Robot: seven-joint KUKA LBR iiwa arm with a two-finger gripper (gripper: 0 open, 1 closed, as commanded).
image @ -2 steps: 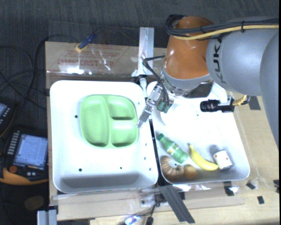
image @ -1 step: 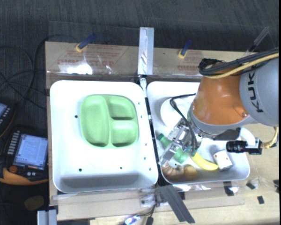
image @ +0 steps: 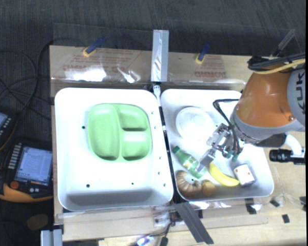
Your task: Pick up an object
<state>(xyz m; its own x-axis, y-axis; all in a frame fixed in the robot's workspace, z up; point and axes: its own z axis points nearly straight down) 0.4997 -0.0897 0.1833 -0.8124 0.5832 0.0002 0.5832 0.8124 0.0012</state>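
1. Right bin [image: 167, 137], lower half: four loose objects, any could be the pick target. One green bottle [image: 185, 160] lying tilted near the bin's left wall; one yellow banana [image: 223, 177] to its right; one brown pastry-like item [image: 192, 185] at the front edge, just below the bottle; one small white block with a red mark [image: 245, 175] touching the banana's right end.
2. One white round lid or plate [image: 194, 122] in the right bin's upper half, apart from the lower cluster.
3. One gripper [image: 213, 150], metal, angled down and left over the gap between bottle and banana. Cannot tell how the jaws stand; nothing visibly between them.
4. One arm [image: 267, 104], orange band above the wrist, covering the right bin's upper right corner.
5. Left bin [image: 66, 188]: one green divided tray [image: 119, 130], three compartments, lying flat near the bin's middle.
6. Two white bins total, side by side on the table [image: 287, 224].
7. Far left, off the table: two handheld screen devices [image: 28, 168] with cables.
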